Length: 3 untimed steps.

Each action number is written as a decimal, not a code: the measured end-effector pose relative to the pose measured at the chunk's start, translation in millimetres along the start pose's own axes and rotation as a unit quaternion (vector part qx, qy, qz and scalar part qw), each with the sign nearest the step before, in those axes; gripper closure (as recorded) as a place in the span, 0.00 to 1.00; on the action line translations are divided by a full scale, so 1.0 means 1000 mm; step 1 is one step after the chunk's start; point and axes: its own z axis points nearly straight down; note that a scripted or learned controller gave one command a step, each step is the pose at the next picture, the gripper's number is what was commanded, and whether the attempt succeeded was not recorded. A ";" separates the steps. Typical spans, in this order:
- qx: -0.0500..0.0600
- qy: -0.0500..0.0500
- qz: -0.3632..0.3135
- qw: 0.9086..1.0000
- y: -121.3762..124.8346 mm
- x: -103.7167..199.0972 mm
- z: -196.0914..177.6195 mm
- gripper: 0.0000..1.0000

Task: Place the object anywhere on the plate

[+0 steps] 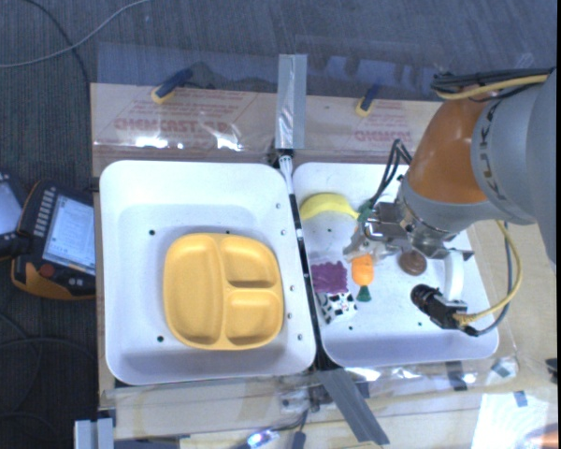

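The gripper [372,230] hangs over the middle of the right bin [389,337], toward its far side, at the end of the grey arm [505,157] with its orange band, which comes in from the right and covers that bin's far right corner. The metal parts at its tip crowd together, and whether the claw is wide or narrow cannot be told from this angle.

Just below the claw on the bin floor lies an orange carrot-shaped toy [363,269], with a small green piece [364,295] at its near end. It cannot be told whether the claw touches it. A brown round object [412,263] sits just beside the toy on its right, partly under the wrist. To the toy's left is a purple grape-like cluster [329,274], and nearer the camera, just beside the cluster, a small black-and-white cube [337,307]. A yellow rounded object [323,206] rests at the far left of the bin, close to the claw's left side.

Between these things and the left bin [136,251] run the two raised white rims [301,279] where the bins meet. The yellow plate [192,293], divided into three compartments, lies flat in the middle of the left bin, well apart from the toy.

Both bins stand on a brown cardboard sheet [196,120] with clamps at its far edge. A handheld control unit [61,241] lies on the dark floor to the left, with cables around it.
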 end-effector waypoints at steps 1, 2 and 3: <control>0.002 0.001 -0.002 1.000 0.000 0.002 -0.008 1.00; 0.000 -0.001 -0.025 1.000 0.011 0.088 -0.004 1.00; 0.000 -0.002 -0.139 0.990 -0.010 0.139 0.000 1.00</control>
